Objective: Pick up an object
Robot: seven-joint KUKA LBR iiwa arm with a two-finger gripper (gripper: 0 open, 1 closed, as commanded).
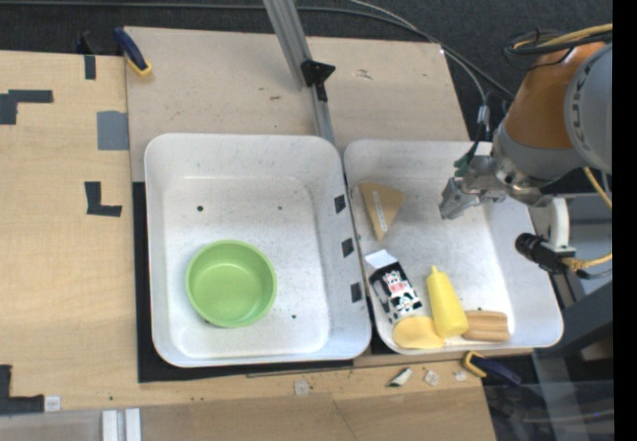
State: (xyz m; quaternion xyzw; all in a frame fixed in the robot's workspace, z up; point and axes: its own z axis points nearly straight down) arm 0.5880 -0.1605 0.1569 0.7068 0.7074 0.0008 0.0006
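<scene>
Two shallow white plastic bins are being seen side by side on the bench, both speckled and with rounded corners: the left bin (164, 230) and the right bin (518, 260).

A round green plastic bowl (231, 282), smooth and matte, is being held in the lower left of the left bin.

A tan wedge-shaped piece (380, 207) is lying in the upper left of the right bin. Along the lower edge of the right bin several things are being crowded together:
- a small black-and-white box (395, 290), its print too small to read
- a glossy yellow plastic bottle (446, 302) with a narrow tip pointing up-frame
- a pale yellow rounded lump (418, 332), partly covered by the bottle
- a tan bun-shaped piece (486, 327), touching the bottle

The grey metal gripper (453, 205) is being shown over the upper middle of the right bin, just right of the wedge and apart from it. It is blurred and dark, so whether it is spread or pressed together cannot be told; nothing is being seen in it.

The grey arm with orange band (557, 120) is being cut off at the right edge. A slanted grey metal pole (284, 21) is being cut off at the top edge.
</scene>
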